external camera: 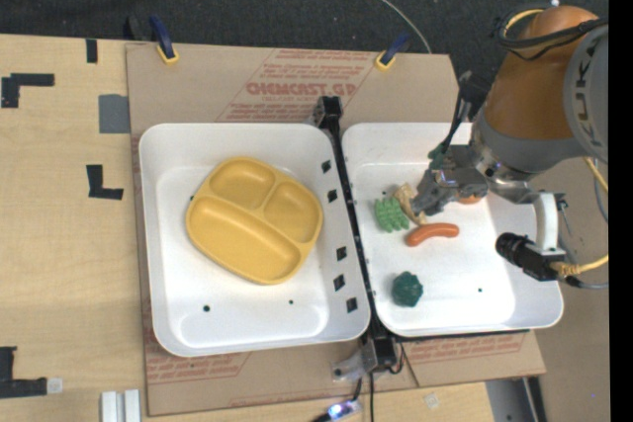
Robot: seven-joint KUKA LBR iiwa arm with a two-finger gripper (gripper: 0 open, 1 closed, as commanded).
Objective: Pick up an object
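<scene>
Orange sausage (432, 233) lies lengthwise left-right, just below the gripper (423, 203).

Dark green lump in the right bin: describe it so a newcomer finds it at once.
Start at the right white bin. Below the orange sausage-shaped toy, near the front edge, lies the dark green rounded lump. It sits alone, darker and rounder than the light green ridged piece nearer the pincer.

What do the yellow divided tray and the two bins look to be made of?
The yellow divided tray looks like moulded plastic, matte with a soft sheen and rounded compartment ridges. The left bin and right bin look like smooth white plastic with rounded moulded rims; coated metal cannot be ruled out.
</scene>
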